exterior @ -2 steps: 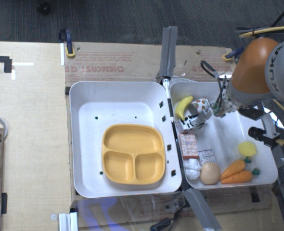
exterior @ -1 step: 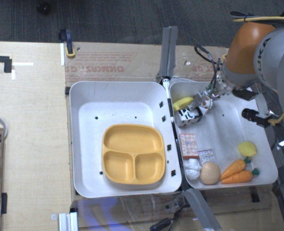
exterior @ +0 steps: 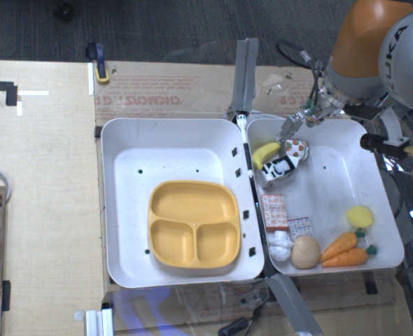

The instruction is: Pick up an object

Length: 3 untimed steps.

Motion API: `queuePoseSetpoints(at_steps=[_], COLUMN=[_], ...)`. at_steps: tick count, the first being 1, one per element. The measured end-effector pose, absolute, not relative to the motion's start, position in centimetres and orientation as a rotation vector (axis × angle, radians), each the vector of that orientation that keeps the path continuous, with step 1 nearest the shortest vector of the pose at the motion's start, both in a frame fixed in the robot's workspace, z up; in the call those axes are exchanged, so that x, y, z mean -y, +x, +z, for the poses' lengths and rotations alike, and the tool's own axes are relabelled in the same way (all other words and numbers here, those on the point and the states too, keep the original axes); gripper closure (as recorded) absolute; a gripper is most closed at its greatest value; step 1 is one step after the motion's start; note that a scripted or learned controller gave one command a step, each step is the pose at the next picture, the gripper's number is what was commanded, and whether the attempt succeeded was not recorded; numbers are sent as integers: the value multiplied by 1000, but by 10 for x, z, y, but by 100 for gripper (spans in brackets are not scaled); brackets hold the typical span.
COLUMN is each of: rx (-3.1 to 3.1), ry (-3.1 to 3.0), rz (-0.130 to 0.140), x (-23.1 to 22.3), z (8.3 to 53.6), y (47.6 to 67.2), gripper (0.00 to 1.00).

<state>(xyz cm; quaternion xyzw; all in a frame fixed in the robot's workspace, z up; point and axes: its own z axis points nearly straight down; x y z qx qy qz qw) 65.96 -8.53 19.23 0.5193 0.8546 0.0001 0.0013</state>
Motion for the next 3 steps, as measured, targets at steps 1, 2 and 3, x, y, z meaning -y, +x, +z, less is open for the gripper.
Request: queuePoseSetpoints(at_steps=[1,2,3], rx=[-2759,-2743,-2915], ry=[1473,1468,1035], rz=[9,19,12], x=[119,119,129], z=[115,131,115], y=[664,668,672], gripper=[0,100,100])
